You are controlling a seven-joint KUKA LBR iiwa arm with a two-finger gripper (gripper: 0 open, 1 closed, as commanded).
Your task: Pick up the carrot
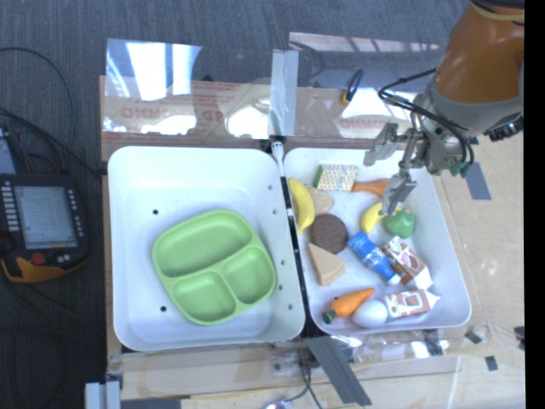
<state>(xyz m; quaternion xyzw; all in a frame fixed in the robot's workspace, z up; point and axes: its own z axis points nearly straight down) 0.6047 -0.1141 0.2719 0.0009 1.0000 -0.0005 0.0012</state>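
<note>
The carrot (351, 301) is orange with a green top and lies near the front edge of the right bin (456, 290), beside a white egg (370, 314). My gripper (380, 186) hangs over the back of that bin, well behind the carrot, with its fingers (398, 192) spread open and nothing between them. Under it lie a small orange wedge (369, 187) and a green fruit (399, 223).
The right bin is crowded: a banana (300, 203), brown cookie (329, 233), tan wedge (326, 264), blue bottle (373, 256), cracker box (337, 177) and small cartons (409, 303). A green divided plate (215, 265) lies in the left bin (136, 194).
</note>
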